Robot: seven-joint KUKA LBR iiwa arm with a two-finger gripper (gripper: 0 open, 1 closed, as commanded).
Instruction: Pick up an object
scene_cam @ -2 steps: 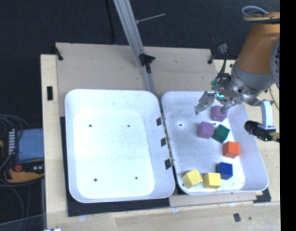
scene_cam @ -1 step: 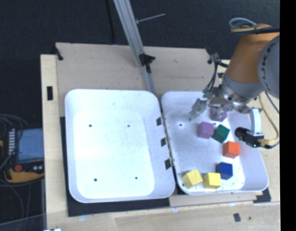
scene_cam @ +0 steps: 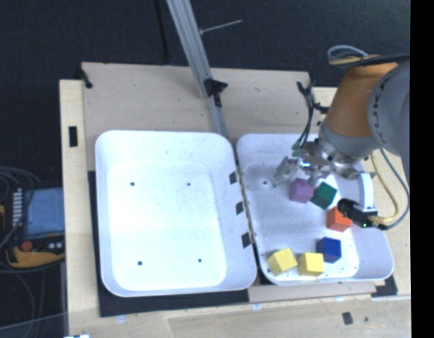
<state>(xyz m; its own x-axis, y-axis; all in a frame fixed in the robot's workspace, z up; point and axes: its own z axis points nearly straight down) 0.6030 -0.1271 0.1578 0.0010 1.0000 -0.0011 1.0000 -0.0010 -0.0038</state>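
My gripper (scene_cam: pixel 299 174) hangs over the upper middle of the right bin (scene_cam: pixel 273 153), open, its fingers splayed to either side. A purple cube (scene_cam: pixel 300 191) lies just below the fingertips in the view, and I cannot tell whether they touch it. A green cube (scene_cam: pixel 324 196) leans against the purple one on its right. An orange block (scene_cam: pixel 337 220) sits lower right of them, partly behind a black cable fitting. Near the bin's front lie a blue cube (scene_cam: pixel 330 248) and two yellow blocks (scene_cam: pixel 282 261) (scene_cam: pixel 311 263).
The left bin (scene_cam: pixel 164 210) stands beside the right one, sharing a hinged divider (scene_cam: pixel 242 210). A slanted metal post (scene_cam: pixel 196 55) rises behind the bins. The grey arm with its orange band (scene_cam: pixel 354 104) covers the right bin's far right corner.
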